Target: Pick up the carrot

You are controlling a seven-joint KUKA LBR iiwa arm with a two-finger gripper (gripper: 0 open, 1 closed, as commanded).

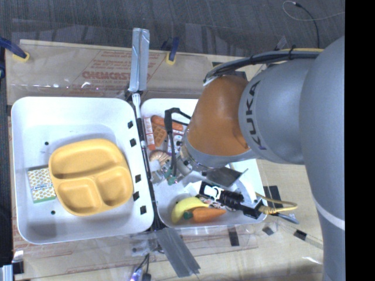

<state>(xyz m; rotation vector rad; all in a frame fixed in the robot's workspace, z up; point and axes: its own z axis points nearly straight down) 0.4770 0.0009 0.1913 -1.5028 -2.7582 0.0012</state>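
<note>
With the claw (pixel 171 171), its opening impossible to tell, at 10 o'clock from the carrot (pixel 206 214), a descent risked catching the touching banana (pixel 186 206) instead.

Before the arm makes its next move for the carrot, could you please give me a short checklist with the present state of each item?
1. Carrot lies in the right bin, in plain sight: ok.
2. Carrot free of neighbours: not ok, the banana touches it.
3. Gripper above the carrot: not ok, it sits further back, over the packets.
4. Carrot between the fingers: not ok.
5. Fingers open or shut: cannot tell.
6. Yellow tray in the left bin, out of the way: ok.
</note>
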